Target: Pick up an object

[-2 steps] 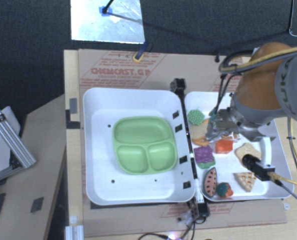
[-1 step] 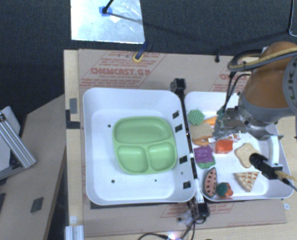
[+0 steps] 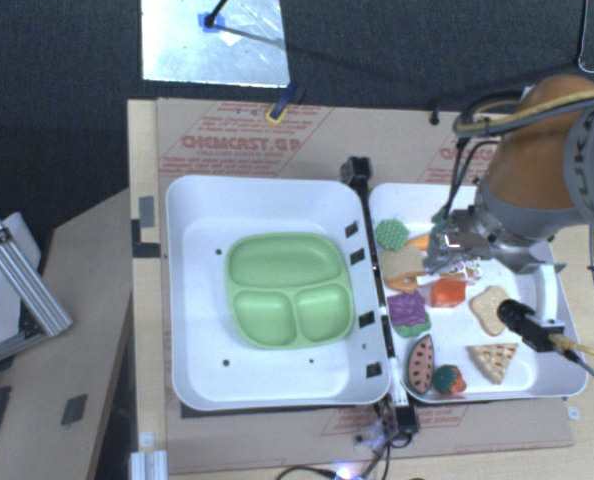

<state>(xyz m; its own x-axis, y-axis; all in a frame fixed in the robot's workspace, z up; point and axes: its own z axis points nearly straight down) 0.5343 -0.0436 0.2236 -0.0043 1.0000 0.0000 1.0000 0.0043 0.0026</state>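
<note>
My gripper (image 3: pixel 447 265) hangs low over the middle of the right bin (image 3: pixel 557 363), among toy foods. Directly under it lie an orange-red block (image 3: pixel 448 292) and a tan bread piece with an orange ring (image 3: pixel 401 268). Around them sit a green round piece (image 3: pixel 391 234), a purple grape bunch (image 3: pixel 409 311), a toast slice (image 3: pixel 489 310), a watermelon slice (image 3: pixel 420 361), a strawberry (image 3: pixel 448 379) and a pizza wedge (image 3: pixel 494 360). The wrist hides the fingertips.
The left bin (image 3: pixel 192 218) holds a green three-compartment plate (image 3: pixel 287 290). A black divider strip (image 3: pixel 369 268) runs between the bins. Cardboard (image 3: pixel 237 143) lies under both bins, with a silvery sheet (image 3: pixel 215 28) beyond it.
</note>
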